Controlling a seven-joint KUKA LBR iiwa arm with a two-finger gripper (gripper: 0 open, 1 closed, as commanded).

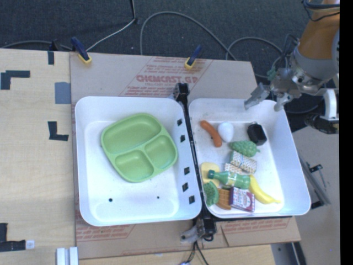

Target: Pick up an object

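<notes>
Camera view | hot dog (211, 133) | long axis upper-left to lower-right

- From my station, the arm (319, 35) is cut off by the top and right edges above the right bin (291, 148); I see only its orange band and wrist.
- I cannot read the printing on the small packets (242, 199) in the right bin; too small.
- The yellow piece (208, 171) in that bin lies partly under the green bottle (231, 178), so I cannot name its shape.
- The orange item (224, 198) beside the packets is half covered; I cannot tell what it is.
- At the right bin's near edge, the clamp (197, 233) is blurred.
- Right of that bin, dark hardware (325, 120) runs off the edge.
</notes>
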